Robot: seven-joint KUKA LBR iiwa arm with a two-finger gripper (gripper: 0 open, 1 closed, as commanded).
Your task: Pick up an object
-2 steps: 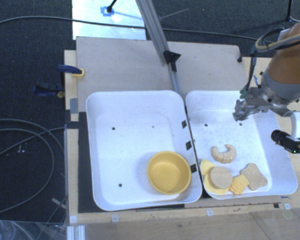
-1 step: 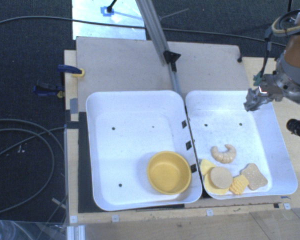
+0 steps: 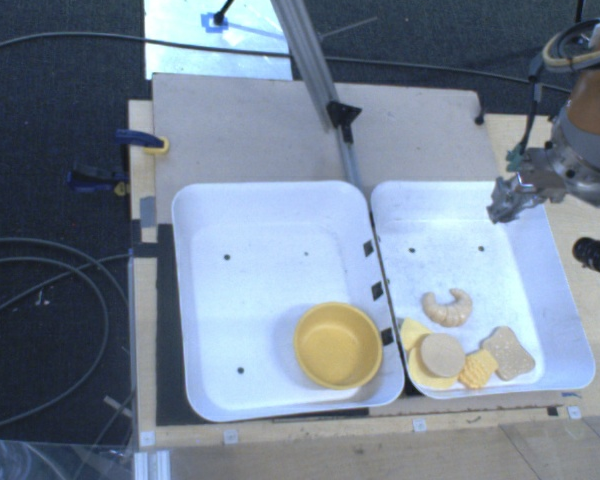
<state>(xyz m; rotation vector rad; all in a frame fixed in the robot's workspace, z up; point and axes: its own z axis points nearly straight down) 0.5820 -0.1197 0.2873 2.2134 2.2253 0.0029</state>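
Observation:
The right bin (image 3: 540, 268) holds a tan croissant (image 3: 449, 308) near its middle. Toward its front lie a round beige biscuit (image 3: 442, 354) on a yellow wedge (image 3: 413, 334), a yellow waffle piece (image 3: 476, 369) and a brown toast slice (image 3: 509, 353). A yellow bowl (image 3: 337, 344) sits in the front right part of the left bin (image 3: 230, 228). My gripper (image 3: 505, 206) hangs over the back right of the right bin, well away from the food, with nothing seen between its fingers.
A grey pole (image 3: 310, 53) slants down from the top to the seam between the bins. A yellow and blue clamp (image 3: 130, 148) sits at the bench's left edge. Cables lie on the dark floor at left.

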